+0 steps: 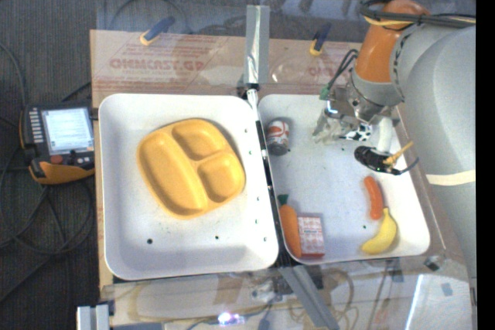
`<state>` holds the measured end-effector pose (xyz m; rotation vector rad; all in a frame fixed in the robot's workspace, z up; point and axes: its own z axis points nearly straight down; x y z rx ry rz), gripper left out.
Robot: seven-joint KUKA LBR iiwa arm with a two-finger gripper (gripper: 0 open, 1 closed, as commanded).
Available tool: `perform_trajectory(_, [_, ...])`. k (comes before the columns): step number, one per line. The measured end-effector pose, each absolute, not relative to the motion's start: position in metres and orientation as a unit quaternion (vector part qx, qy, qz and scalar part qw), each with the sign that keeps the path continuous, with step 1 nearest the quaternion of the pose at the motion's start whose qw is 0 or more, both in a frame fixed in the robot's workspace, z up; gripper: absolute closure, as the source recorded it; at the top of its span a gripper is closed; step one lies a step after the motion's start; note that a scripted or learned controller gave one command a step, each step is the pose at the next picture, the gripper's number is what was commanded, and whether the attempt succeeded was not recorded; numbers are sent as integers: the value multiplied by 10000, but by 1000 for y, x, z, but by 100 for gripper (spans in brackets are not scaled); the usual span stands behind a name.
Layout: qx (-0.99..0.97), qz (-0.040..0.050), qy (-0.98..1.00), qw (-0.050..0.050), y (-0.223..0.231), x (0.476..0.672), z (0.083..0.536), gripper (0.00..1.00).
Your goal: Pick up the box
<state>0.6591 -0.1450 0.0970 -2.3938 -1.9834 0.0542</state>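
Right bin holds your box at six o'clock; claw hangs at twelve, open, gripping nothing.

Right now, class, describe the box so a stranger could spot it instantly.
Find the right white bin. At its near edge lies the small flat box, reddish with a pale label. Its straight sides set it apart from the rounded carrot alongside.

- Bench, brown board top, carries it all.
- Left white bin sits on it, touching the right white bin.
- Two clamps at the far edge: blue-yellow left, another right.
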Motion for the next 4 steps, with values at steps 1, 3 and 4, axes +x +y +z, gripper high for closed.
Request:
perform_trajectory(1, [-7695, 171, -6382, 151, -145, 660, 97, 0])
perform_trajectory(3, [-8246, -103, -5656, -82, -129, 652, 121, 0])
perform_trajectory(4, [-7783, -23, -6279, -83, -105, 611, 92, 0])
